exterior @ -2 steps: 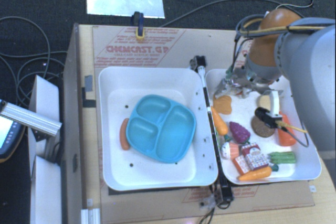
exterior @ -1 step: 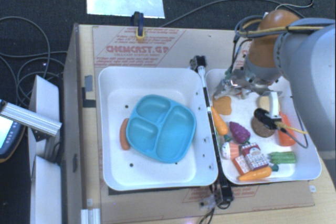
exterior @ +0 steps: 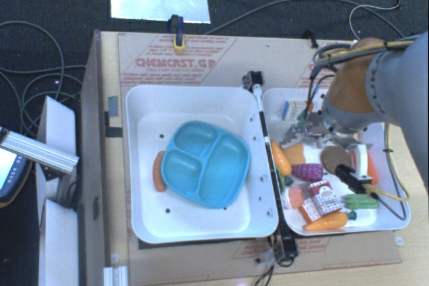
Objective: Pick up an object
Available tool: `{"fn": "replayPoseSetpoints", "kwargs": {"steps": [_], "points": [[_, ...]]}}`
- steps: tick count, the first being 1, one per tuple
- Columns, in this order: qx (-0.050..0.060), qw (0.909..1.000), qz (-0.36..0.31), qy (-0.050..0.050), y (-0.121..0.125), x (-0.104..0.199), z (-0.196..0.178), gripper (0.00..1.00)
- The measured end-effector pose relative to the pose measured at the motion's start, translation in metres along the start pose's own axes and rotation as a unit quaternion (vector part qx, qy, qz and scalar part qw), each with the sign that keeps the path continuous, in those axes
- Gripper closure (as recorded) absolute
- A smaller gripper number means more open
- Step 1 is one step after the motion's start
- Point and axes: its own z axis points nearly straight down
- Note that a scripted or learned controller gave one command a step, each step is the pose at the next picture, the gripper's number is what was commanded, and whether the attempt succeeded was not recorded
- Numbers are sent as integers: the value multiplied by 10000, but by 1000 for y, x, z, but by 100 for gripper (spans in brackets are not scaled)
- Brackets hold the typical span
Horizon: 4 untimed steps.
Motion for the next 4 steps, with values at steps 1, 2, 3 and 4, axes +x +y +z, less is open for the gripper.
{"fn": "replayPoseSetpoints", "kwargs": {"steps": [1, 2, 3, 4], "points": [[-6, 10000, 1, -11, 37, -54, -80, 0], [69, 10000, -19, 6, 74, -59, -2, 0], [4, 10000, -5, -8, 41, -111, -51, 0], [-29, 10000, -10, -14, 5, -63, -2, 0]]}}
